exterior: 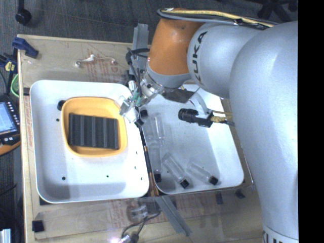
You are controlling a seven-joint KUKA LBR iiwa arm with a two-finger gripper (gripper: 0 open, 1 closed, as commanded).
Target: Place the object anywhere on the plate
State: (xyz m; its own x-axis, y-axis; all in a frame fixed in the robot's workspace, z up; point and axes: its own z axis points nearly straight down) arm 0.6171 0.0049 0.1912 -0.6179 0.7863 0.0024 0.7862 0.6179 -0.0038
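2 white bins sit on the table (61, 54). Clear tubes (195, 170) with black caps lie near in the right bin (230, 151). Farther, a yellow plate (93, 130) fills the left bin (86, 186). The claw (130, 105) hovers between them; its opening cannot be told.

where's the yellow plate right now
The yellow plate lies in the left bin, in its upper middle, with a dark ridged insert on it; the claw is just beyond its right edge.
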